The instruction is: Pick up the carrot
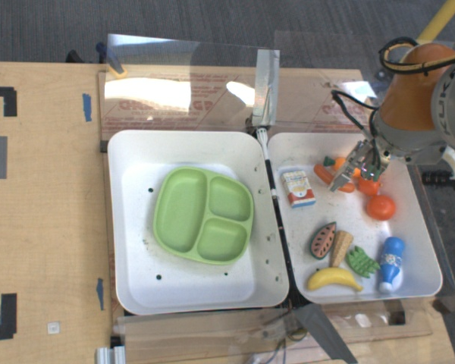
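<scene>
A: Where is the carrot [330, 171]?

B: In the right bin [428, 275], upper middle of it, orange with a bit of green. The gripper [354, 171] is right on top of it, upper right of the frame.

A: Has it got hold of it?

B: I cannot tell. The fingers lie over the carrot's right end, but whether they are spread or closed, or have anything between them, is not clear from this slant.

A: So how should the step go?

B: My judgement: the grip needs to straddle the carrot across its narrow width, not along its length, and close low enough to catch the body. The tomato [380, 205] sits just below and right of it, and a small orange piece [367, 186] is close by, so a sloppy close could nip the wrong thing. Lift straight up, slowly.

A: What else is in that bin?

B: A small carton [297, 187] to the left, then lower down a watermelon slice [323, 240], a cone [340, 248], a green leafy piece [360, 261], a banana [334, 280] and a blue bottle [391, 262].

A: And the left bin [129, 279]?

B: A green divided plate [203, 214], three compartments, nothing in them.
</scene>
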